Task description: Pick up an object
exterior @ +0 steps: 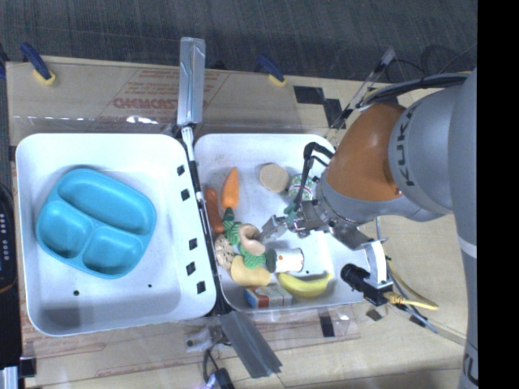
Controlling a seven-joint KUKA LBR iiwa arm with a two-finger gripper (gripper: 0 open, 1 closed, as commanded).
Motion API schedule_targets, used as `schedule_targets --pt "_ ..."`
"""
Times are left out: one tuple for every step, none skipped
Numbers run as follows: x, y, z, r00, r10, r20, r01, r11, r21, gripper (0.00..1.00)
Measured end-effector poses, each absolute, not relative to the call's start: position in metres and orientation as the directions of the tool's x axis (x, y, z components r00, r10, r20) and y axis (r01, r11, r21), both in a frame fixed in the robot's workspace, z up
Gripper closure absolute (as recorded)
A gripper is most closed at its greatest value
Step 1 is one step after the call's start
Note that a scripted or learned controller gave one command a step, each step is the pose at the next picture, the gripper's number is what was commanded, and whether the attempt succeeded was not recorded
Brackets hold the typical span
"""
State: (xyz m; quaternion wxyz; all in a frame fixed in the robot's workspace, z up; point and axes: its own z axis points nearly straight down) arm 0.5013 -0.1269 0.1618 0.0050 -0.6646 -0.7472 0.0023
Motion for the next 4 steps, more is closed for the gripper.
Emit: schedule_targets --pt "0.479 -0.108 0.093 -0.18 0.984 0.002 0.984 0.18 0.0 0.0" --pt "0.481 -0.109 0.104 -0.184 0.983 0.001 0.983 0.184 0.003 1.0" --pt "0.481 -0.109 0.104 -0.184 0.983 0.001 0.983 0.184 0.003 0.0" --pt "0.482 -0.109 0.114 -0.189 0.982 0.001 0.982 0.189 0.003 1.0"
